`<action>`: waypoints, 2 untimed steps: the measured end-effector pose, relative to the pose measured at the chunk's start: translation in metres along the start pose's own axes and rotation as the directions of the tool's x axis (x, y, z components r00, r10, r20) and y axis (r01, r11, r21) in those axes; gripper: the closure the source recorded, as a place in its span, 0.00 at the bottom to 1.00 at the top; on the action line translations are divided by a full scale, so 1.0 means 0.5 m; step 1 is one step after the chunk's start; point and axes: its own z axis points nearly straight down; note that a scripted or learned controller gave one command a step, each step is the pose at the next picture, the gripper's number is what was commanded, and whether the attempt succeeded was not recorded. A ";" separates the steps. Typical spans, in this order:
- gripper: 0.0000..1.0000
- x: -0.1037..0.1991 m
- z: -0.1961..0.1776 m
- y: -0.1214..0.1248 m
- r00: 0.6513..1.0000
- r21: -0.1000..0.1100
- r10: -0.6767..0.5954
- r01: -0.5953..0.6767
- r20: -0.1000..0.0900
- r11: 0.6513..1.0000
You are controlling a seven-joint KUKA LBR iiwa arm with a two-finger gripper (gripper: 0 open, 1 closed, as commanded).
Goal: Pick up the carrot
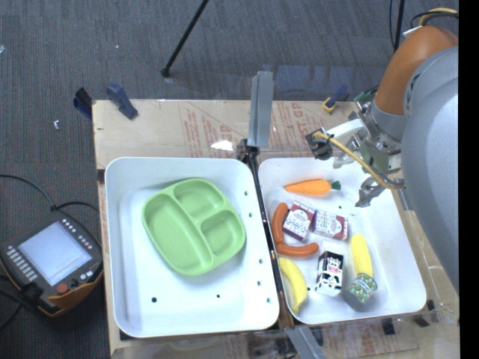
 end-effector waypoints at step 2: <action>0.00 0.005 0.133 -0.013 0.999 0.005 0.041 -0.041 0.007 0.999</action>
